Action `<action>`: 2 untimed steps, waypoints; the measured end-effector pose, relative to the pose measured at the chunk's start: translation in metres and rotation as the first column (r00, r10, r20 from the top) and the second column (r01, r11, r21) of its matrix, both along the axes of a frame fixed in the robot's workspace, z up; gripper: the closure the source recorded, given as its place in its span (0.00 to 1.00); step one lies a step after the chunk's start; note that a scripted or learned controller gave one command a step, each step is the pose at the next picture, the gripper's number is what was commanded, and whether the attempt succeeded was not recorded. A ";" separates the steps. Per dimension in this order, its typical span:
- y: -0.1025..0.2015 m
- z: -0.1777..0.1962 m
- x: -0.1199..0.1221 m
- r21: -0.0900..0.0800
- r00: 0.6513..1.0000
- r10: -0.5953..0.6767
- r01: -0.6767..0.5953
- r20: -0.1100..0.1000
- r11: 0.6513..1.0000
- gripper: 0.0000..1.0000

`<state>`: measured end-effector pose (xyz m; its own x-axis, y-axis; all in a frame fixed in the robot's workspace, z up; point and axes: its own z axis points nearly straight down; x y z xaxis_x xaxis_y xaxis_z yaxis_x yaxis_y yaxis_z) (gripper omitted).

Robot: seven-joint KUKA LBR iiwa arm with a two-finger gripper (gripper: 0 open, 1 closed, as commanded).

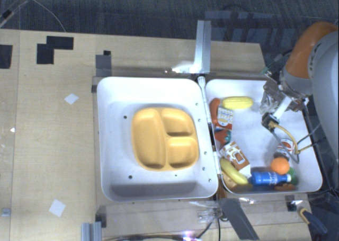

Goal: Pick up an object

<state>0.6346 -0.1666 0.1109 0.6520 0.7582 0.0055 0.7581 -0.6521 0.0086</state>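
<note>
My gripper [273,102] hangs over the upper right part of the right bin [254,134], with nothing visible between its fingers. Just to its left a yellow oblong item [237,103] lies near the bin's back wall. A red packet [222,117] lies along the left wall. Below it are a small brown and white carton [235,155] and a banana [233,172]. Along the front wall lies a blue bottle [267,178], with an orange ball [280,165] just behind it. A small striped can [286,146] sits near the right wall.
The left bin [114,128] holds a yellow compartment tray [163,137] at its middle. A metal post [203,46] stands behind the gap between the two bins. The middle of the right bin floor is bare white.
</note>
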 end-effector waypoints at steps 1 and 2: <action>0.034 0.086 -0.012 0.002 0.999 -0.043 0.043 0.005 0.999 1.00; 0.050 0.012 0.028 0.002 1.000 -0.002 0.002 -0.012 1.000 1.00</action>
